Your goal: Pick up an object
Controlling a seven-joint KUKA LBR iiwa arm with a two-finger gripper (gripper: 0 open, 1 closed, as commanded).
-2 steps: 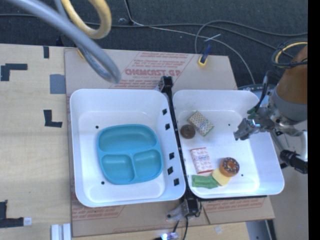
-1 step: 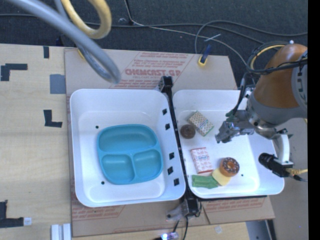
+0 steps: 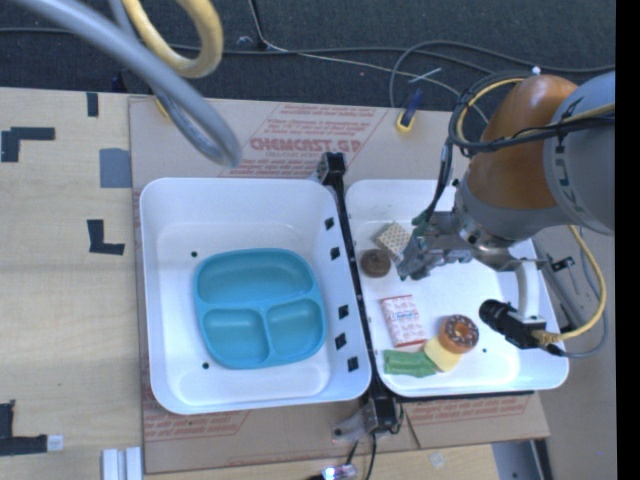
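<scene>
My gripper (image 3: 418,259) hangs low in the right bin (image 3: 520,368), near its upper left part. A tan waffle-like piece (image 3: 392,236) lies just left of it, and a round brown object (image 3: 375,262) sits beside that. Further toward the front lie a red-and-white packet (image 3: 402,320), a sprinkled donut (image 3: 459,333) on a yellow piece (image 3: 441,355), and a green item (image 3: 407,364). Nothing shows between the fingers, and their spacing is too dark to read.
The left bin (image 3: 160,268) holds a blue three-compartment plate (image 3: 260,304). A black divider (image 3: 343,268) runs between the bins. Cables and a grey-and-yellow hose (image 3: 170,58) cross the back. A black fitting (image 3: 505,321) of the arm overhangs the right bin.
</scene>
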